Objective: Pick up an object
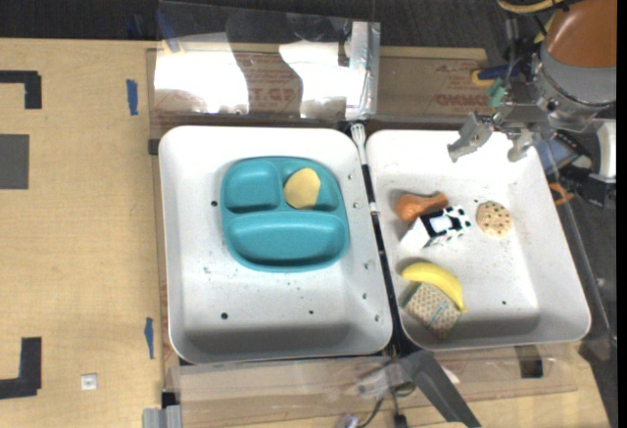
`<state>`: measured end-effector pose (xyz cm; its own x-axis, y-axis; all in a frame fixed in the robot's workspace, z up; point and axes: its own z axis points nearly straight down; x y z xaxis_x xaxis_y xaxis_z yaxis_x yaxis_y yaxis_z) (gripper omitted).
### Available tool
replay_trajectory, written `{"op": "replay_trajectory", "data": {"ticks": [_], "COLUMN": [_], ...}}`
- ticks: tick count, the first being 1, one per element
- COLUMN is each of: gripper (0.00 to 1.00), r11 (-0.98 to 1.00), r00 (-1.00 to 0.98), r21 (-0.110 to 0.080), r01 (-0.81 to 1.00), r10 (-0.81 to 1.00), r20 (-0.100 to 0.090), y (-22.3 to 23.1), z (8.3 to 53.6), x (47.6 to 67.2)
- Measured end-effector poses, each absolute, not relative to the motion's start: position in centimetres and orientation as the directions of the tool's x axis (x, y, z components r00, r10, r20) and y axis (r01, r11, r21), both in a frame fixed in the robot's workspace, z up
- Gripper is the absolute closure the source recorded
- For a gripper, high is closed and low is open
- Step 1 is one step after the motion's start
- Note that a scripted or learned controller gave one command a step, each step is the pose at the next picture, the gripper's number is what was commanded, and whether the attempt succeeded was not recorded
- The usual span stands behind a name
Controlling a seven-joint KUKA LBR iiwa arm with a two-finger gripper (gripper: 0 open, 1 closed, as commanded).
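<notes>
A: Where is the gripper (493, 144) being held?

B: It is being held over the far edge of the right bin (558, 206), with its two fingers spread apart and nothing being gripped between them.

A: What is being kept in that bin?

B: An orange toy (418, 205) is lying near the middle, with a black-and-white cow figure (441, 224) just beside it and possibly touching it, though that is hard to be sure of here. A speckled cookie (493, 218) is resting to the right of the cow. Toward the near edge, a banana (435, 280) is lying against a woven-looking item (432, 307).

A: And the left bin (186, 250)?

B: A teal divided plate (284, 212) is being carried there, and a yellow piece (302, 187) is sitting in its upper right compartment. All objects are lying well apart from the gripper.
</notes>
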<state>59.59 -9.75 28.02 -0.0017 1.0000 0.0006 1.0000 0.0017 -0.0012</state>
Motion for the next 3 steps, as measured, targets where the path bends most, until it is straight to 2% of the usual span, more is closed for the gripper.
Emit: {"op": "replay_trajectory", "data": {"ticks": [1, 2, 3], "gripper": [0.00, 0.00, 0.00], "r11": [-0.263, -0.459, -0.694], "r00": [0.263, 0.459, 0.694], "r21": [0.007, 0.005, 0.002], "r01": [0.965, 0.888, 0.720], "r10": [0.965, 0.888, 0.720], "r20": [0.000, 0.000, 0.000], "y": [-10.6, -13.2, -11.5], "z": [36.4, 41.7, 43.5], "x": [63.4, 64.4, 65.1]}}
